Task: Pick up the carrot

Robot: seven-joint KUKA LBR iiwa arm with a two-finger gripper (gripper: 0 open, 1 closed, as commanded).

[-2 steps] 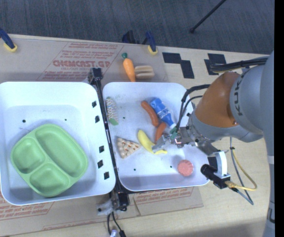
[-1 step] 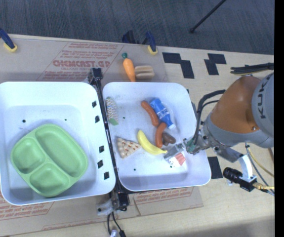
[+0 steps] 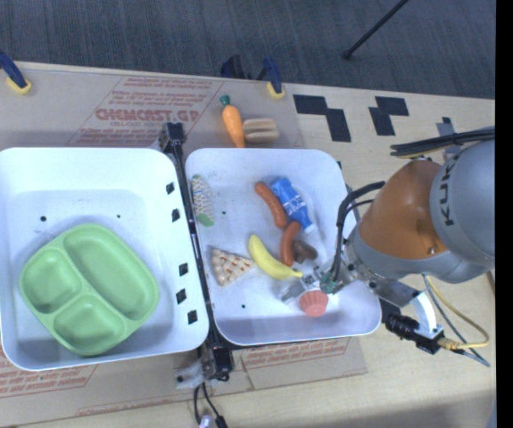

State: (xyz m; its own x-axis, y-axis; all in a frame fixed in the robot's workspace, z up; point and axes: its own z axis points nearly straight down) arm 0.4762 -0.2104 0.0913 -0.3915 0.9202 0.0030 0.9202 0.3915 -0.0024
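The carrot (image 3: 232, 123), orange with a green top, lies on the cardboard behind the right bin (image 3: 265, 326), outside it and next to a tan bun (image 3: 260, 131). My gripper (image 3: 314, 283) is down in the right bin's front right corner, far from the carrot. It sits just above a pink-red fruit (image 3: 313, 304) and at the right end of a yellow banana (image 3: 270, 259). The grey and orange arm (image 3: 408, 221) covers the gripper's upper part.
The right bin also holds two red sausages (image 3: 271, 201), a blue packet (image 3: 292, 201), a corn cob (image 3: 203, 199), a wedge slice (image 3: 229, 266) and a brown piece (image 3: 305, 251). A green divided plate (image 3: 86, 288) lies in the left bin (image 3: 78, 172).
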